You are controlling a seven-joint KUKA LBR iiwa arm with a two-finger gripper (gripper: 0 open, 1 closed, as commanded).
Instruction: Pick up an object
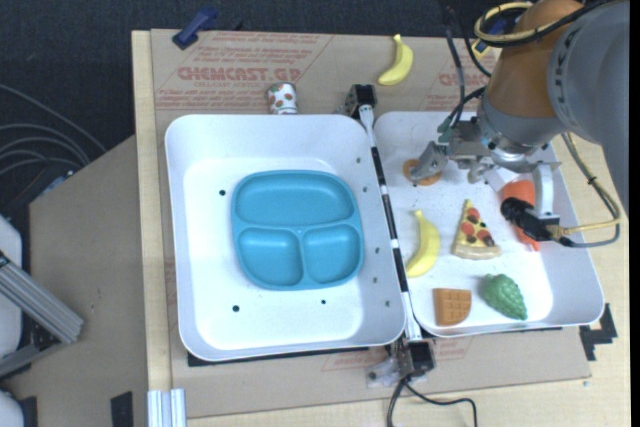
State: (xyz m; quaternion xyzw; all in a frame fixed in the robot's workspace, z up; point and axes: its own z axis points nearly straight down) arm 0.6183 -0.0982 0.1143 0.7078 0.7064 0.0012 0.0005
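Observation:
The right bin [570, 270] holds several toy foods. A yellow banana [425, 243] lies near its left wall, with a pizza slice [475, 232] beside it. At the front are a square waffle [452, 305] and a green leafy piece [504, 296]. A round brown piece [424, 174] sits at the back left, and an orange-red piece [518, 192] is partly hidden under the arm. My gripper [455, 165] hangs over the back of this bin, just right of the brown piece. It stands open, and nothing shows between its fingers.
The left bin [195, 215] holds a blue divided plate [296, 227]. On the bench behind the bins lie a second banana [397, 63], a small patterned figure [283, 97] and a blue item [195, 27]. Cables trail from the arm over the right bin's right side.

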